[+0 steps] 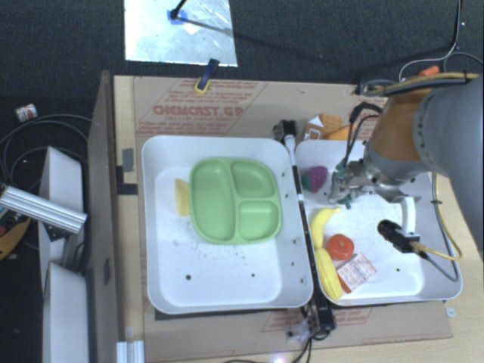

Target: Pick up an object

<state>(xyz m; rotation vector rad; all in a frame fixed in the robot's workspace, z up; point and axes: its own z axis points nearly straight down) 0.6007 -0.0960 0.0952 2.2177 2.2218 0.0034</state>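
Observation:
In the right bin [435, 274] lie a purple object [315, 177] at the upper left, a yellow banana [324, 221] below it, a red round object [340, 246], a red-and-white packet [355, 271] and another yellow piece [328, 274] along the left wall. My gripper [344, 190] hangs low over the upper part of this bin, just right of the purple object and just above the banana's upper tip. The wrist hides what lies right under it.
The left bin [162, 278] holds a green divided plate [234, 201] with a yellow piece [181, 197] sticking out at its left edge. The grey and orange arm [416, 131] covers the right bin's upper right corner. A black cable end [397, 235] hangs over the right bin.

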